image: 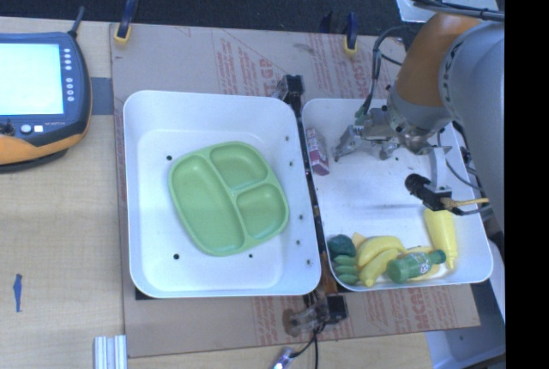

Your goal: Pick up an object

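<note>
Over the far part of the right bin hangs the one gripper, on the end of the grey arm with its orange band. Its two fingers stand apart, with nothing between them, above bare white floor.

Two white bins sit side by side on a brown board. The left bin holds a single thing: one pale green plate with three compartments, lying flat near the middle and turned at an angle to the walls.

The right bin holds the rest, six things by my count. One small pink packet lies alone against the wall shared with the left bin, just left of the gripper. The other five crowd the near edge, well apart from the gripper:
- one bunch of yellow bananas; how many fruits it has is hard to tell
- one dark green lump left of the bananas
- one paler green piece just below that lump, in the near left corner
- one green bottle lying on its side, right of the bananas and touching them
- one yellow bottle, lying along the right wall

Outside the bins, one orange and grey control pendant with a bright screen rests at the left. Two blue clamps grip the board's far edge, a left clamp and a right clamp.
</note>
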